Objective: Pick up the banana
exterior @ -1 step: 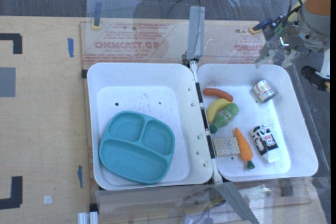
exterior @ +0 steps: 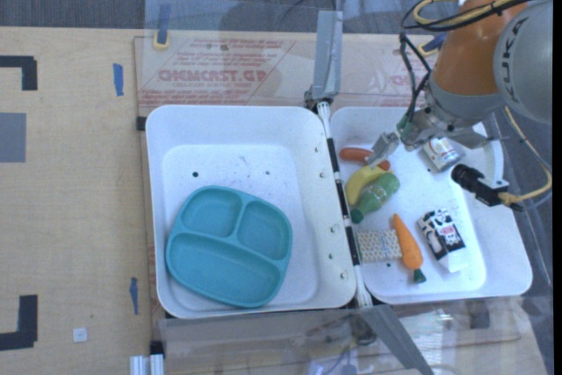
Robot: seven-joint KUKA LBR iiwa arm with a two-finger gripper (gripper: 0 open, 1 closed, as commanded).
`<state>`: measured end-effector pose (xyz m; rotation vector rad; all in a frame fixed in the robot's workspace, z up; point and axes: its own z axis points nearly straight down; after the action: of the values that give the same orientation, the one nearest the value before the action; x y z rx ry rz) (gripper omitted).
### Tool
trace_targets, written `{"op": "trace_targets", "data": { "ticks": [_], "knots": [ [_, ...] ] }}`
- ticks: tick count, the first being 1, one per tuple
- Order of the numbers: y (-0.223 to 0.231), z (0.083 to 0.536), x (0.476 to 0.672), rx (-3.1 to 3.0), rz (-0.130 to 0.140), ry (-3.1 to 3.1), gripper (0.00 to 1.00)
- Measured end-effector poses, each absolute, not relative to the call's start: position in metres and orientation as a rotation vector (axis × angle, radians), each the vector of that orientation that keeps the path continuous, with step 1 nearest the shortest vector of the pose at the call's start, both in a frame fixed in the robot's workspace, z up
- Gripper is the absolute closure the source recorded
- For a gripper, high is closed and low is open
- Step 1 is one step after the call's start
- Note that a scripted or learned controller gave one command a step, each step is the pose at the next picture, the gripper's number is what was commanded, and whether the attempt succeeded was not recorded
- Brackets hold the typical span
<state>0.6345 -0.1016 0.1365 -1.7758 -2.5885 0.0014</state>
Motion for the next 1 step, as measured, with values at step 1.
{"op": "trace_targets", "data": {
  "ticks": [1],
  "knots": [
    [-0.1008,0.1068,0.6197,-1.869,-0.029,-2.552,0.0]
  ]
}}
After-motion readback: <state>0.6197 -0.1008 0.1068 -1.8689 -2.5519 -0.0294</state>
